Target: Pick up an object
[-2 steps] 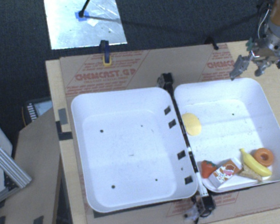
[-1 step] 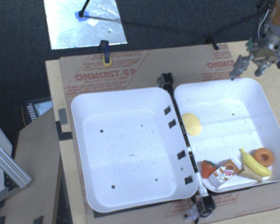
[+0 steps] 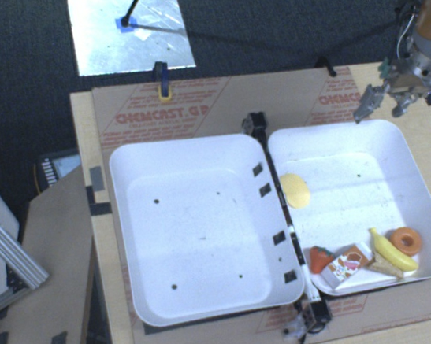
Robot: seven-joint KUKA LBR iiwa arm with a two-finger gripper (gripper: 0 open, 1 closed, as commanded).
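The right bin (image 3: 403, 150) holds the objects. A pale yellow round piece (image 3: 295, 191) lies by its left wall. Along its front edge sit a red piece (image 3: 320, 258), a white and red packet (image 3: 346, 264), a banana (image 3: 392, 250) and an orange ring (image 3: 406, 241). My gripper (image 3: 379, 108) hangs above the back right corner of that bin, well away from all of them. Its fingers are spread open with nothing between them.
The left bin (image 3: 134, 218) stands beside the right one, joined by a black divider with clips (image 3: 270, 191). Both rest on a cardboard sheet (image 3: 214, 104). A shiny metal plate (image 3: 130, 28) lies behind the bench, and cables run across the dark floor.
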